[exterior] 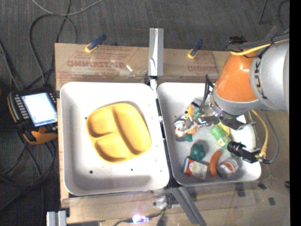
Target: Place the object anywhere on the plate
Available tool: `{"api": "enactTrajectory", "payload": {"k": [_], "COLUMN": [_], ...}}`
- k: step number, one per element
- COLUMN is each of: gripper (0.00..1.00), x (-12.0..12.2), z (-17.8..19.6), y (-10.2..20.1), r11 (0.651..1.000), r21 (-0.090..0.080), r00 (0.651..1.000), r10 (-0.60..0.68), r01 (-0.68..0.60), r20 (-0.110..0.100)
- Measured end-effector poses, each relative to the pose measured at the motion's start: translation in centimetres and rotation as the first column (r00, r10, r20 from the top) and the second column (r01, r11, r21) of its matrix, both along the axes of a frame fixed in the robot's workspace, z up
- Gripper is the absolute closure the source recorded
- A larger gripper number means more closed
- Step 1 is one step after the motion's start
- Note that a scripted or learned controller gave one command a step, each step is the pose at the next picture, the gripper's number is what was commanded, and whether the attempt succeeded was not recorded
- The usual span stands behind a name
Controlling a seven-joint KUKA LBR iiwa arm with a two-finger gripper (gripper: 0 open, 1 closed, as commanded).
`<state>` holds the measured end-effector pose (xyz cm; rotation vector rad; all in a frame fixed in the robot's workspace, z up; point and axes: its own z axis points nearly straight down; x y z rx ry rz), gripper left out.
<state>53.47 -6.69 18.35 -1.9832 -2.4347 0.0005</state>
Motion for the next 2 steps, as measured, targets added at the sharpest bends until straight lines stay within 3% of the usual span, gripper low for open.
{"api": "enactTrajectory", "payload": {"k": [1,2], "gripper": [1.00,0.00], "x": [3.78,3.78], "z": [-0.02,0.00], "y": [12.08,12.07], "r11": [0.981,0.981], "r21": [-0.001,-0.001], "r00": [0.981,0.981], "r10": [0.196,0.196], "r01": [-0.196,-0.196], "r20": [-0.001,0.000]}}
